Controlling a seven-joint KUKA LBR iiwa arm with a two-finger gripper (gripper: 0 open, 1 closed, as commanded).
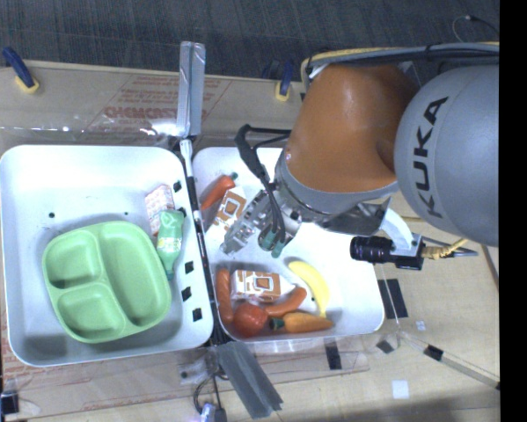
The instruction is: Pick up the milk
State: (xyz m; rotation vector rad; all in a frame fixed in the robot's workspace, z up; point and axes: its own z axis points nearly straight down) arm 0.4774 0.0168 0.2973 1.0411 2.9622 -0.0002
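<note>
Three small white cartons could be the milk, and I cannot tell which it is. One with an orange label (258,284) lies in the right bin (360,310) among the toy food. A second one (230,207) lies near that bin's left wall. A third, pinkish one (159,201) sits in the left bin (25,183) above the green plate. My gripper (248,229) hangs low over the right bin's left half, just below and right of the second carton and above the first. The orange wrist covers the bin's upper right.
A green divided plate (107,280) fills the left bin's lower half, with a green bottle (170,237) at its right edge. The right bin also holds a banana (310,285), a tomato (248,320), a carrot (303,323), a sausage (285,301) and an orange bottle (215,192).
</note>
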